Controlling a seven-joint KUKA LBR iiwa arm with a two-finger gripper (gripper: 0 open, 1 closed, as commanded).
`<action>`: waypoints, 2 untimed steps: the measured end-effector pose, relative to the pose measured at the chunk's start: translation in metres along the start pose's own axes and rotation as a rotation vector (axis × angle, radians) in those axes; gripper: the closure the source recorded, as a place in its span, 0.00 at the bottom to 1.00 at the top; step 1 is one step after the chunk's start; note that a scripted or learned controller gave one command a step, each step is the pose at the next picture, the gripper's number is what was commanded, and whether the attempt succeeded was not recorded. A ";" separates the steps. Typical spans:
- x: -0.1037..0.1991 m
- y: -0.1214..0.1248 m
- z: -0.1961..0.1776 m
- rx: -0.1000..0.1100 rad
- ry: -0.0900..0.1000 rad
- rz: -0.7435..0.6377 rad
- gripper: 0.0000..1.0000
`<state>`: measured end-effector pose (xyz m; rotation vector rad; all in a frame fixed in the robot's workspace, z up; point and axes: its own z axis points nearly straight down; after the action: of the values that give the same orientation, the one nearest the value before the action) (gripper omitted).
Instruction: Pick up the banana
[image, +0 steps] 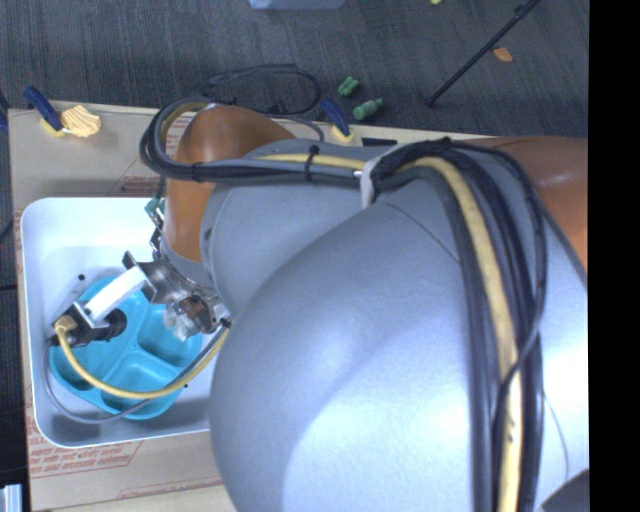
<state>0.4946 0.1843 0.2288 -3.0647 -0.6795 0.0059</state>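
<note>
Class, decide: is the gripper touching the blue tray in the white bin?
Cannot tell. The camera view shows the gripper over the blue tray, but from this downward slant neither contact nor a gap shows plainly.

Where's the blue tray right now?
In the camera view, the blue tray lies in the white bin on the view's left, toward its lower edge, with the gripper over its upper-right part.

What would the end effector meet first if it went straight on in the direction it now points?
Probably the blue tray lying in the white bin; the end effector points down over it, though depth is unclear.
</note>
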 end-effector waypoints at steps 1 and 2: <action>-0.082 0.130 0.038 0.001 -0.002 -0.088 1.00; -0.058 0.079 0.038 0.002 -0.002 0.016 1.00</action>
<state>0.4753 0.0877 0.1910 -3.0686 -0.6547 0.0092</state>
